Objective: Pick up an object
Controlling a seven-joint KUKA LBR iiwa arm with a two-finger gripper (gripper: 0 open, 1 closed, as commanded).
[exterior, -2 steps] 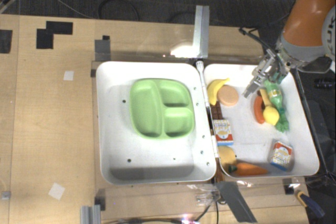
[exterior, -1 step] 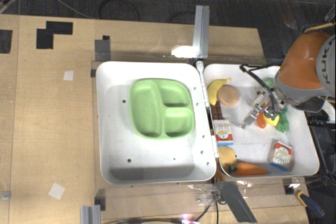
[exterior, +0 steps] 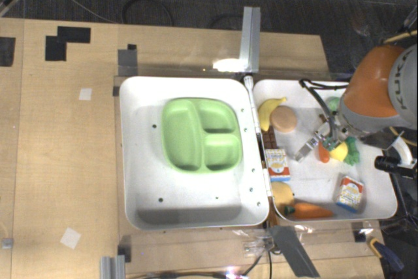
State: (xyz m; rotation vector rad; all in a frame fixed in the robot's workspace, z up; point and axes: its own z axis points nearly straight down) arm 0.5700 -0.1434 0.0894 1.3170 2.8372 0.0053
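My gripper is low over the middle of the right bin, reaching in from the right under the arm's orange band. Right against it lie a small orange-red piece and a yellow piece, with a green item just behind them. To the gripper's left are a brown round object and a yellow banana. Whether anything is in the gripper is hidden by the wrist.
The right bin also holds a small carton, a yellow fruit, a carrot along the front wall, and a juice box. A green divided plate lies in the left bin.
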